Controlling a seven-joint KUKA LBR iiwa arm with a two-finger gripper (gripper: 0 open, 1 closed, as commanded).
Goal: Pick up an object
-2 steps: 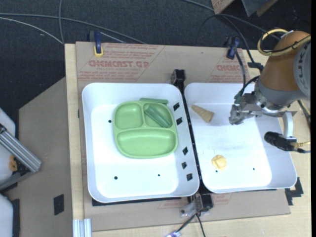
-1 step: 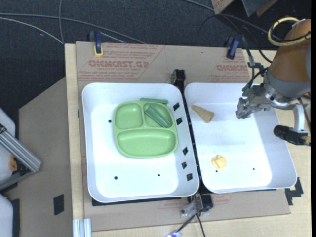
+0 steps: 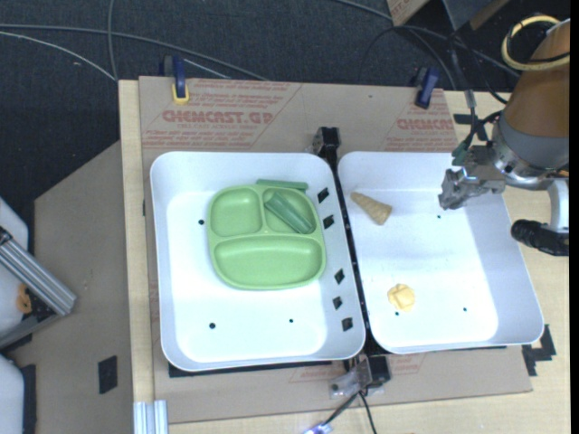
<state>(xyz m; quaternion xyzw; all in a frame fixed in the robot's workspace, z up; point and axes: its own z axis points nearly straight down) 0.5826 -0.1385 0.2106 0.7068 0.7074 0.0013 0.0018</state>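
The board [image 3: 271, 107] under the bins bears red print that reads "CHEMCAST GP" at its far left, above the left bin [image 3: 181, 242]. The same red word, "CHEMCAST", shows again at the far right of the board, above the right bin [image 3: 507, 269], partly cut off by cables. Smaller red lines run beside both marks, too small to read.

Illumination is bright and even. The white bins [image 3: 434, 333] are near overexposure, with soft shadows along their walls. Focus is slightly soft throughout.
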